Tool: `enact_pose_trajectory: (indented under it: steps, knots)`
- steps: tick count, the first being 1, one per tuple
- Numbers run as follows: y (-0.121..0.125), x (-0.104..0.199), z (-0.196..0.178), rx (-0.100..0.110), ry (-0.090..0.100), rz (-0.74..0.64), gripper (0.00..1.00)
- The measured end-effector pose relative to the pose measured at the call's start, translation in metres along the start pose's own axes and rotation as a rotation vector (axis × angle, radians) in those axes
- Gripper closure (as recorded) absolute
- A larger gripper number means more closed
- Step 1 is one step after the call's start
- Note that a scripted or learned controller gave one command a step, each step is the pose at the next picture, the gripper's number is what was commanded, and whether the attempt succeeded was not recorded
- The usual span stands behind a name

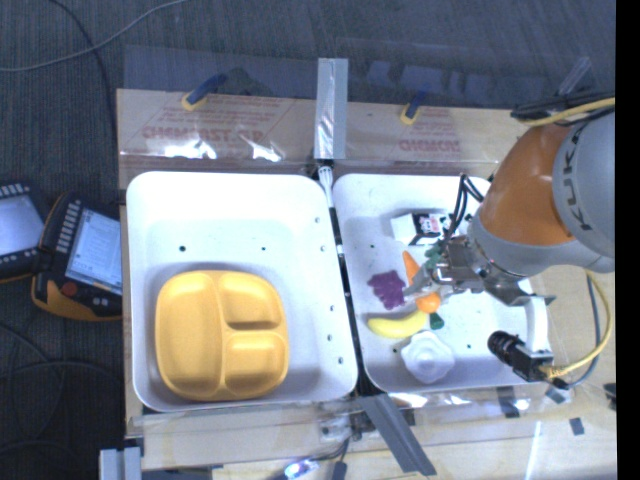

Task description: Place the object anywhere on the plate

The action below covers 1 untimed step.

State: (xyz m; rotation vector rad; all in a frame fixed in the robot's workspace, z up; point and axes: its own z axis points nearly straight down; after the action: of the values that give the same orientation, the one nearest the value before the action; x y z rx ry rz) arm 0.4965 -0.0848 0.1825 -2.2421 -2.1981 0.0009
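Gripper (440,273) low in rt bin (350,268) over carrot (411,265), grapes (387,288), banana (391,324); finger state can't tell. Yellow plate (222,330) in left bin, wide room around.

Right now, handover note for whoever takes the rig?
Gripper: low in the right bin, over the toys; finger state unclear.
Things: banana, purple grapes, carrot and a white cup, all in the right bin. Yellow plate sits in the left bin.
Done: nothing on the plate.
Left: grasp an object, carry it over, set it on the plate.
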Motion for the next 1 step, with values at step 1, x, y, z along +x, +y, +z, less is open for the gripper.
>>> enact_pose_trajectory:
  steps: [1]
  knots:
    - [0.0, 0.0, 0.0, 0.0, 0.0, 0.0, 0.0]
